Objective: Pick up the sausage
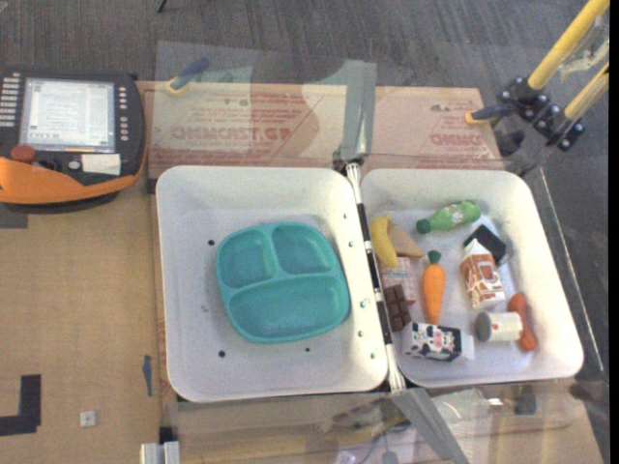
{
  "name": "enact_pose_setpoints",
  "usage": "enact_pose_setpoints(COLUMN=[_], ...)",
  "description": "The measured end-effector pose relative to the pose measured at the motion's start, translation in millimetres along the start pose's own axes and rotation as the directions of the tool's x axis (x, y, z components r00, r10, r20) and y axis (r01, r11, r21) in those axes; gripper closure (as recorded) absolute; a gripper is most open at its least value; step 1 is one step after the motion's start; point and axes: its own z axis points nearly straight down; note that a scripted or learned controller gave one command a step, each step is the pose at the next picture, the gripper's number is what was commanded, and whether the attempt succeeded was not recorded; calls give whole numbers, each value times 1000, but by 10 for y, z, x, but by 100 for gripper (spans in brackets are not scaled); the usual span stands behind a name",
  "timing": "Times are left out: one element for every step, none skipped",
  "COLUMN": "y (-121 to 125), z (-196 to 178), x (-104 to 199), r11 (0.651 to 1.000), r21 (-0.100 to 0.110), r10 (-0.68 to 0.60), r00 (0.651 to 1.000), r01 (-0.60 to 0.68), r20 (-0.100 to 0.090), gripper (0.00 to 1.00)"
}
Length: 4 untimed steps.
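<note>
The small reddish-orange sausage (522, 319) lies at the right edge of the right shallow white bin (556, 259), touching a white cylindrical can (500, 328), its long axis running near-to-far. The pincer's place and opening cannot be told, so the sausage's bearing from it stays unjudged.

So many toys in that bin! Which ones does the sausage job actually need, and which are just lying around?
Needed:
- sausage, at the right bin's right side

Lying about:
- carrot
- banana
- green bottle
- chocolate bar
- milk carton
- small can
- teal divided plate, left bin
</note>
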Motion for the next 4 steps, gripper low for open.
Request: enact_pose_setpoints(y=[31, -42, 38, 30], z=[-16, -17, -17, -19], x=[-50, -223, -161, -165], r11=[821, 674, 667, 666], r21=[2, 5, 2, 2], r10=[570, 739, 745, 746], r00=[821, 674, 667, 666], r01=[-570, -739, -745, -746], r20=[1, 4, 1, 2], gripper=[0, 0, 0, 0])
